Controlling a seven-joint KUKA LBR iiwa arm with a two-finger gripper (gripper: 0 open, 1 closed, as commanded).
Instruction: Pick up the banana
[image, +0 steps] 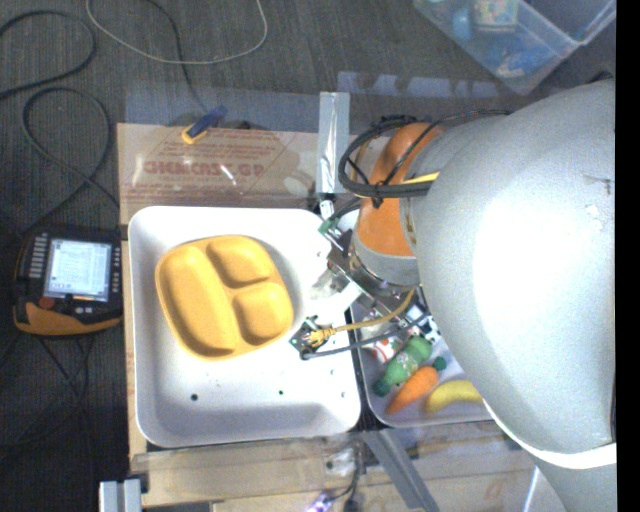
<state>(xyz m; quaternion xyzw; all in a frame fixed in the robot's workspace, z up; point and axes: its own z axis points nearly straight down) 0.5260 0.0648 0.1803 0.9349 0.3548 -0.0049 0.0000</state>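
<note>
Banana (455, 396) lying in right bin (369, 402), near front rim, touching carrot (412, 390). Arm (520, 250) reaching over right bin. Gripper (372, 300) open or closed: cannot tell. Yellow divided plate (228, 295) sitting in left bin (141, 330).

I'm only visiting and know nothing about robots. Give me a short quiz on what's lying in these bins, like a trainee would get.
1. True or false: the banana lies in the same bin as the yellow divided tray.
2. What lies next to the banana? A) an orange carrot B) a spoon C) a cup
3. Fill in: the yellow tray has ___ compartments.

Key: 1 false, it lies in the right bin, close under the arm; 2 A; 3 three.
</note>
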